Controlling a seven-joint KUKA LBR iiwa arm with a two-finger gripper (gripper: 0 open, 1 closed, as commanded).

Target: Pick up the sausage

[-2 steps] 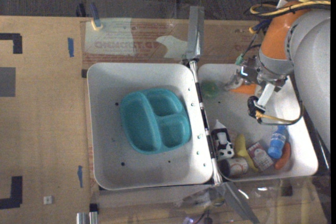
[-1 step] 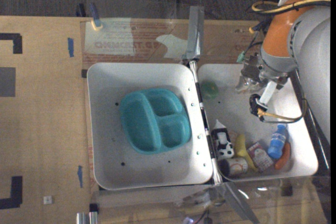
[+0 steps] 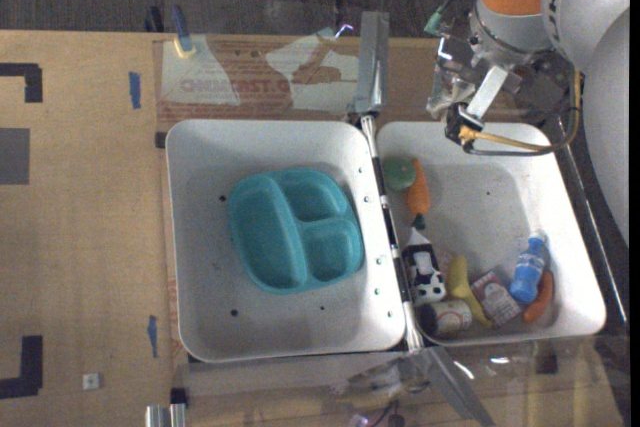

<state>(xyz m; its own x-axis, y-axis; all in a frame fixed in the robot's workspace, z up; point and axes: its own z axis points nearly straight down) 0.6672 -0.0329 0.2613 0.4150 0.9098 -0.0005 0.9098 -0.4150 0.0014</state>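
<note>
We record the sausage (image 3: pixel 541 298) lying in the near right corner of the right bin (image 3: pixel 500 185), just beside a blue bottle (image 3: pixel 528 269), with the gripper (image 3: pixel 450 97) above that bin's far rim, well apart, and we cannot tell its state.

The arm (image 3: pixel 600 15) angles its claw (image 3: pixel 448 90) down and leftward.
</note>
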